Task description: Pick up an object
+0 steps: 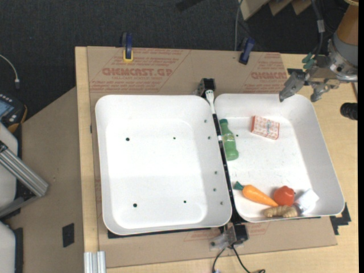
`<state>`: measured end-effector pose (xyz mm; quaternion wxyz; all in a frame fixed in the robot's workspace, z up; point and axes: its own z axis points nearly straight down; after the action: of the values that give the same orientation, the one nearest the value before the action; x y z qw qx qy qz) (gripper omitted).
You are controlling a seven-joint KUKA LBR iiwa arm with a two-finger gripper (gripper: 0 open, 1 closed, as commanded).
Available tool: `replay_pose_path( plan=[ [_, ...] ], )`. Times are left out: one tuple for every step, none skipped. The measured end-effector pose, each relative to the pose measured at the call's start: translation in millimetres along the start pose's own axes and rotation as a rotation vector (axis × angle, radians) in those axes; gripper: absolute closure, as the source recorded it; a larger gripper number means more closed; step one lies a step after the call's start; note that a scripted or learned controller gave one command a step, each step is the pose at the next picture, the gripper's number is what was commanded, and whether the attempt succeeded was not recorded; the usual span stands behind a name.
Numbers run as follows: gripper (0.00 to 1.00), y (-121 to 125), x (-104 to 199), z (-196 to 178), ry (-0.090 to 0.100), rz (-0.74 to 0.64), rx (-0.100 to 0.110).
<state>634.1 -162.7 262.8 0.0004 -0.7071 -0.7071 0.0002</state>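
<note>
My gripper (300, 92) hangs above the far right corner of the right bin (318, 135), its two fingers spread open with nothing between them. Below it in the right bin lie a pink-and-white patterned packet (265, 128), a green bottle (228, 140) against the left wall, an orange carrot (256, 194), a red tomato-like ball (285, 195), a brown ginger-like root (281, 211) and a small white piece (309, 199) at the near right corner. The packet is the closest object, down and to the left of the gripper.
The left bin (114, 152) sits beside the right one on a brown board (170, 67). Blue clamps (128, 47) (246, 49) hold the board's far edge. A black bracket (206, 87) sits between the bins at the far side.
</note>
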Motion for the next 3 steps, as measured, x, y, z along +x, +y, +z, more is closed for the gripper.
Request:
replay_pose_path(
  plan=[
    [0.00,-43,91,-126,0.002,-0.009,-0.017],
    [0.00,-69,156,-281,0.001,-0.007,-0.020],
    [0.00,-129,141,-274,0.000,0.002,-0.001]
  ],
)
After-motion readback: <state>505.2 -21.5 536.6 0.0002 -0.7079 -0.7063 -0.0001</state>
